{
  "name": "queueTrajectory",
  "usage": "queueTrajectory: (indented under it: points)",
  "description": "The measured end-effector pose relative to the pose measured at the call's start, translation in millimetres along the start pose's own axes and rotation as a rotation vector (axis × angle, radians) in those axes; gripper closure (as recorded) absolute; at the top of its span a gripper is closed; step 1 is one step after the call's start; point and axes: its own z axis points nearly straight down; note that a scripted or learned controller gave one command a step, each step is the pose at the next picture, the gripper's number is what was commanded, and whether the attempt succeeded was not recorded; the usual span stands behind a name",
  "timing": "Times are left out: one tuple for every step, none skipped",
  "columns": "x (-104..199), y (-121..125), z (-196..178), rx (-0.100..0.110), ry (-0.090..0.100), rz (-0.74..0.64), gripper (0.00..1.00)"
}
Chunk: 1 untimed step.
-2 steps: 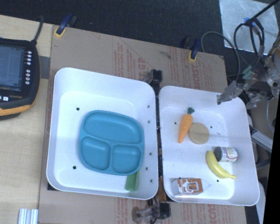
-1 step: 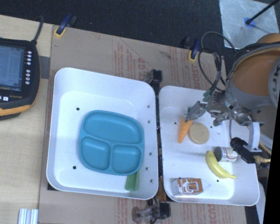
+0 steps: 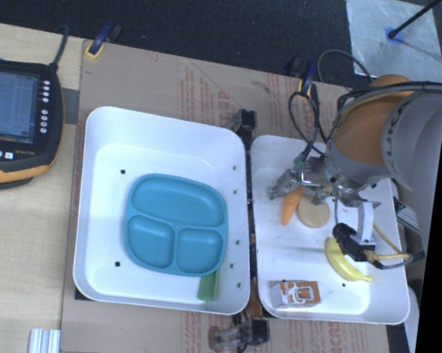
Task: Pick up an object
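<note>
My gripper point(image 3: 292, 186) hangs low over the back of the right bin point(image 3: 385, 310), reaching in from the right. Directly below its tip an orange carrot point(image 3: 288, 208) points toward the bin's front, its upper end at or under the gripper. A beige round piece point(image 3: 313, 214) lies just right of the carrot. In the same bin, a yellow banana point(image 3: 347, 264) rests nearer the front, and a small brown and white carton point(image 3: 297, 294) sits at the front edge.
The left bin point(image 3: 107, 149) holds a blue divided plate point(image 3: 176, 224) and a green piece point(image 3: 208, 288) at its front right corner. A tablet controller point(image 3: 7, 115) lies on the bench at far left. Clamps and cables sit between the bins.
</note>
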Motion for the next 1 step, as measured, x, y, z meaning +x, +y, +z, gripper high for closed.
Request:
queueTrajectory:
  points:
    - [-1.7,0.2,-10.7,0.001,-0.003,-0.002,1.0]
